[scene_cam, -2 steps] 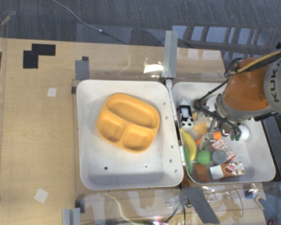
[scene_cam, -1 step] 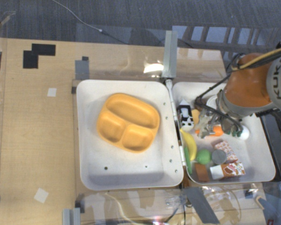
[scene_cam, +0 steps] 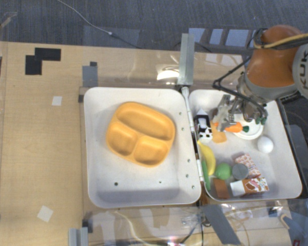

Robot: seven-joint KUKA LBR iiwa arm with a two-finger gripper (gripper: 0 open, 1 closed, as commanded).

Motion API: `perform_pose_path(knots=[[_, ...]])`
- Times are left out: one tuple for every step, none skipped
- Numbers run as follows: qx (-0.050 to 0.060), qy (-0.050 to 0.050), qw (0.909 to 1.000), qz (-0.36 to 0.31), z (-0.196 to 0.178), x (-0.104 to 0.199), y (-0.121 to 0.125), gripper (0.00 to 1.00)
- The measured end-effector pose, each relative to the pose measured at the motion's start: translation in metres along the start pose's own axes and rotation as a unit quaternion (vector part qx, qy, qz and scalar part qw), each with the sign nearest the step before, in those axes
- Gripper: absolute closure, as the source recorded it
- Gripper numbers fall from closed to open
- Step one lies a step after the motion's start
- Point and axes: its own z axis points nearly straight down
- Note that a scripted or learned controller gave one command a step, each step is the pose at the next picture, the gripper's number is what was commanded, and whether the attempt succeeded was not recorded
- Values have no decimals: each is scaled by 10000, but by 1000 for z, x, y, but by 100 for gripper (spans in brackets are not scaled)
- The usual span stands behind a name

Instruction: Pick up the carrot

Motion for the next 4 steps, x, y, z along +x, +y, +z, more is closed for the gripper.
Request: perform_pose_path(knots=[[2, -39, 10000, -14, -11, -2, 1, 100], [-13, 19, 9921, -1258, -23, 0, 70, 100], [-5, 16, 9973, -735, -24, -44, 38, 100], [-21, 32, 9907, -1358, -26, 20, 108, 100]])
